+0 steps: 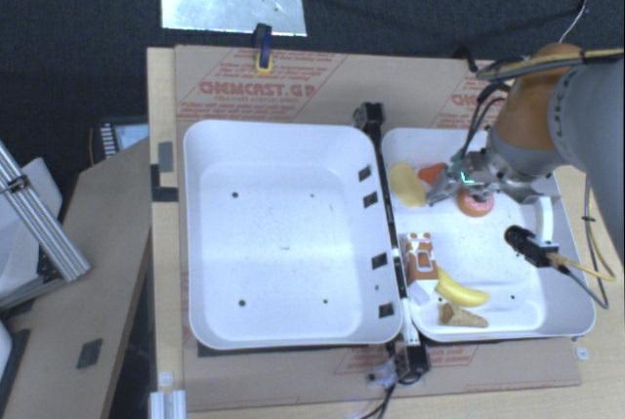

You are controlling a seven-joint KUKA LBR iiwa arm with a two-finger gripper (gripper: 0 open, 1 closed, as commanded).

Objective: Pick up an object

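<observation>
The right bin (pixel 562 305) holds several small items. A yellow lemon-shaped piece (pixel 405 185) lies at its far left, with a red piece (pixel 431 174) just right of it. A pink-orange round piece (pixel 477 204) sits further right. Toward the front lie an orange-and-white block (pixel 420 255), a banana (pixel 460 291) and a tan wedge (pixel 461 316). My gripper (pixel 447 188) hangs low over the bin's far part, between the lemon-shaped piece and the round piece, right beside the red piece. The wrist hides part of the round piece.
The left bin (pixel 195 212) stands beside the right one, with black clips (pixel 371 202) along the shared wall. The grey arm (pixel 586 114) comes in from the right over the right bin's far corner. Cardboard (pixel 293 85) lies under both bins.
</observation>
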